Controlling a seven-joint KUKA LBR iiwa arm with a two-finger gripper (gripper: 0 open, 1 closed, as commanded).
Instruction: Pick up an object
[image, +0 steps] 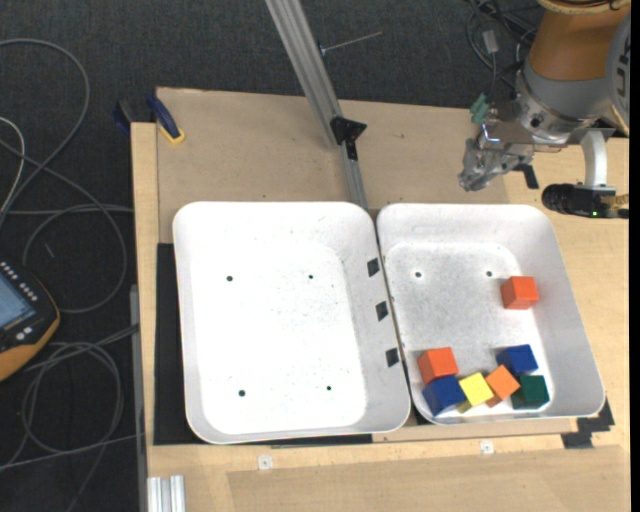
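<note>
Blocks sit in the right bin (560, 250): a lone orange cube (519, 291) near its middle, and a crowd of orange, blue, yellow and green ones (480, 378) jammed into the near corner. My claw (482, 168) hangs above the bench beyond the bin's far rim, holding nothing; how it is set I cannot tell. I judge the lone cube the best target, since it has room on every side. Its flat, hard-looking faces should suit a square pinch, and the smooth white plastic floor may let it slide.
</note>
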